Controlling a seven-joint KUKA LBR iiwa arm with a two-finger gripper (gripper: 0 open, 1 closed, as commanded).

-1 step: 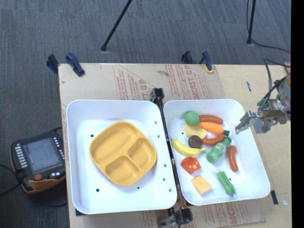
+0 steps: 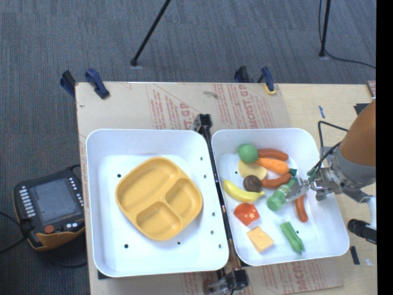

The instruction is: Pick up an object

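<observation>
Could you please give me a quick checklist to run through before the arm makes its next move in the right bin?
1. Gripper inside the right bin: ok.
2. Green bottle next to the gripper: ok.
3. Bottle between the fingers: cannot tell.
4. Room around the bottle: not ok, the banana and a sausage lie close.
5. Yellow tray in the left bin, away from the arm: ok.

The 2 bins (image 2: 98, 165) were white. The divided plate (image 2: 159, 198) was yellow. The right bin held a yellow banana (image 2: 241, 192), green ball (image 2: 248, 152), orange carrot (image 2: 273, 165), red strawberry (image 2: 247, 214), green bottle (image 2: 277, 197) and orange cheese wedge (image 2: 261, 239). The worktop (image 2: 153, 106) was tan with red print.
</observation>
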